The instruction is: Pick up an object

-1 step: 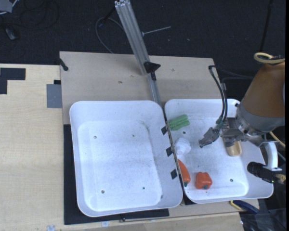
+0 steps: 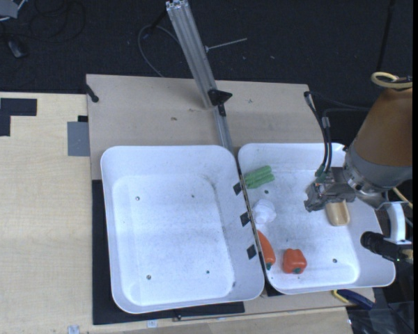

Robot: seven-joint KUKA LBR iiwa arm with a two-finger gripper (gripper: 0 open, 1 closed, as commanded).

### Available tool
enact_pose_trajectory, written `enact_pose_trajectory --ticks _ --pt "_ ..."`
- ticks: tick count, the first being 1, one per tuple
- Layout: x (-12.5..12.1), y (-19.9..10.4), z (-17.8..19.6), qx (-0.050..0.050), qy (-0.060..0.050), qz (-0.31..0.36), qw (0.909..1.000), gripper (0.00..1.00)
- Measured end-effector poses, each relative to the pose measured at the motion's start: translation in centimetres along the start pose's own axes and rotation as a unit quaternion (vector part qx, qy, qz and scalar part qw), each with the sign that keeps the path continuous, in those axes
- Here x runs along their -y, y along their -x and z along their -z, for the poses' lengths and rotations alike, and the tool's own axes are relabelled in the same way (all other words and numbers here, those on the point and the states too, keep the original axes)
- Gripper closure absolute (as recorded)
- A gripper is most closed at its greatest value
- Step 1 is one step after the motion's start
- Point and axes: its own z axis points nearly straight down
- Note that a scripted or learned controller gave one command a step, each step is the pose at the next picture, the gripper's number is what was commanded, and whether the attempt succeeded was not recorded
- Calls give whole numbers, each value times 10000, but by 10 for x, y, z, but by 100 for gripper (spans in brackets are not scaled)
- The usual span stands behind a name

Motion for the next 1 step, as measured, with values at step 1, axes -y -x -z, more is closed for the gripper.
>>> enact_pose_trajectory --ticks 1 --pt "-60 -69 43 -5 17 31 10000 100"
